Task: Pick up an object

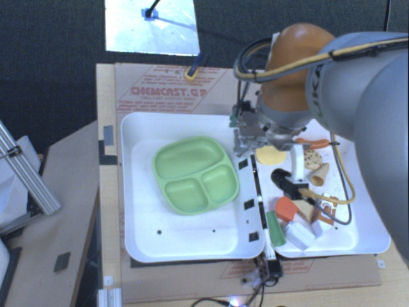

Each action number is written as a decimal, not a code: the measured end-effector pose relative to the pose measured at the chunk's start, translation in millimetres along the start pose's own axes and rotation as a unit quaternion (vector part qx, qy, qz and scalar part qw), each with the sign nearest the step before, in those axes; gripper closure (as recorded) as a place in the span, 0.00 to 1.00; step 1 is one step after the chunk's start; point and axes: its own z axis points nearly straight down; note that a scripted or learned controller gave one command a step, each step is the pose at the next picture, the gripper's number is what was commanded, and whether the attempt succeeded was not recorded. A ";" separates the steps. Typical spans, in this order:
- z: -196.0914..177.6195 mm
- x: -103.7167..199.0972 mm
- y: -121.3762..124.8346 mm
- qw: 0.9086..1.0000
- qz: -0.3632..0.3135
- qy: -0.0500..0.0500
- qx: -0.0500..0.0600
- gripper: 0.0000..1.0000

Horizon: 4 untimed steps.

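My claw [246,139] hangs over the divide between the two bins; I cannot tell its state. Toys [297,213] crowd the right bin [367,238]; a green tray [195,174] fills the left bin [137,190].

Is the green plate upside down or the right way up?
Right way up. The green plate lies flat in the left bin, and its three hollow sections face the camera.

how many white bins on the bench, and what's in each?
2. Left bin holds the green divided plate. Right bin holds the small toy foods; the arm covers part of it, so some may be hidden.
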 end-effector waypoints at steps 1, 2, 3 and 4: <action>-8.9 10.8 -4.4 1.000 0.001 0.000 -0.001 1.00; -18.0 4.7 -2.4 1.000 0.003 -0.001 -0.001 1.00; -7.0 -10.3 -7.9 1.000 0.004 -0.001 -0.001 1.00; -5.9 -4.2 -12.7 1.000 0.003 -0.001 0.000 1.00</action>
